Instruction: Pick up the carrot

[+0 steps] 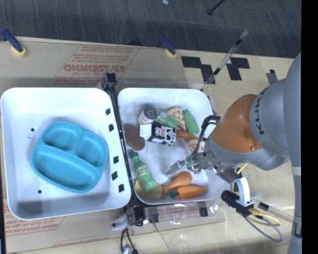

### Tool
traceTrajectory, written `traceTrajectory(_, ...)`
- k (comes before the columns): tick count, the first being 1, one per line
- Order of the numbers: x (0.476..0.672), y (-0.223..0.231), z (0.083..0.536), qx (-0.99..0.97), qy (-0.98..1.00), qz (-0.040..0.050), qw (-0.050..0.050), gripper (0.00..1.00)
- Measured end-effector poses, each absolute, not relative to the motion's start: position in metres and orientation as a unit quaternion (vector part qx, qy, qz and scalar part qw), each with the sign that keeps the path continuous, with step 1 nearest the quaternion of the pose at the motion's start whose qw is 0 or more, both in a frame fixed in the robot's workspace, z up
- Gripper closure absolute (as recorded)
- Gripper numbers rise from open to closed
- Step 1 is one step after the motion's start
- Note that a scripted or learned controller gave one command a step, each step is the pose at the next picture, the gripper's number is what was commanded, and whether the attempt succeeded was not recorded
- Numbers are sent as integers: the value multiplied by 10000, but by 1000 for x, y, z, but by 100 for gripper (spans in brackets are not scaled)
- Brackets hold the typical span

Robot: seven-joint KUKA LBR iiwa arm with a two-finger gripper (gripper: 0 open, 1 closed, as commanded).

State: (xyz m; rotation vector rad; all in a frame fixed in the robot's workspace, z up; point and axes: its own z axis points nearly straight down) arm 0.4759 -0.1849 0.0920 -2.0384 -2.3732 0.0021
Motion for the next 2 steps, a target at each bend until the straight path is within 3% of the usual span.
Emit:
traceTrajectory(1,477,-183,102,-6490,-7607,-1,84,100)
traceTrajectory(2,477,-115,170,-8658,-5004,15,40,100)
